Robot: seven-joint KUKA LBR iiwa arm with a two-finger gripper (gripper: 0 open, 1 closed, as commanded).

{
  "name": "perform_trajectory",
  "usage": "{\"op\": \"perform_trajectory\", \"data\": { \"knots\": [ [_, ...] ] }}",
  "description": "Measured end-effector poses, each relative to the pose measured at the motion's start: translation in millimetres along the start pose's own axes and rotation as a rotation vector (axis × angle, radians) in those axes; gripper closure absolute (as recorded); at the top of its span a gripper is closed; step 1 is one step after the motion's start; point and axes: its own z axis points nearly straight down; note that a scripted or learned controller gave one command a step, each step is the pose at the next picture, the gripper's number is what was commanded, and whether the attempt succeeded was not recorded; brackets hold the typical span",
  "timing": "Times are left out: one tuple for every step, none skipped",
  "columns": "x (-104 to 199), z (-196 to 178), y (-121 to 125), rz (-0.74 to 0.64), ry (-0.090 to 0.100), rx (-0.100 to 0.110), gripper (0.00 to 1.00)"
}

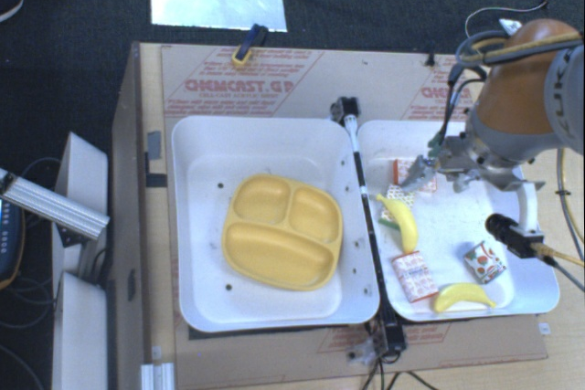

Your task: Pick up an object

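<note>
My claw [422, 173] hangs over the right bin [539, 288]; banana [401, 222] lies just below-left, long axis slanting down-right. Claw state: cannot tell.

Even, bright light from above; my bins [274, 137] glare white, shadows stay soft, and the whole view looks slightly grainy.

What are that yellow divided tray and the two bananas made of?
The yellow divided tray looks like moulded plastic: smooth, matte, rounded compartments. The bananas seem plastic toys, judging by their uniform glossy yellow, though real fruit can't be ruled out.
</note>
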Motion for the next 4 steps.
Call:
{"op": "perform_trajectory", "data": {
  "knots": [
    [-11.2,103.7,-16.5,0.001,0.0,-0.006,0.0],
    [-7.3,107.7,-37.9,0.002,0.0,0.0,0.0],
    [-49.3,106.1,56.8,0.0,-0.001,-0.003,0.0],
    [-27.1,107.9,20.9,0.001,0.0,0.001,0.0]
  ]
}}
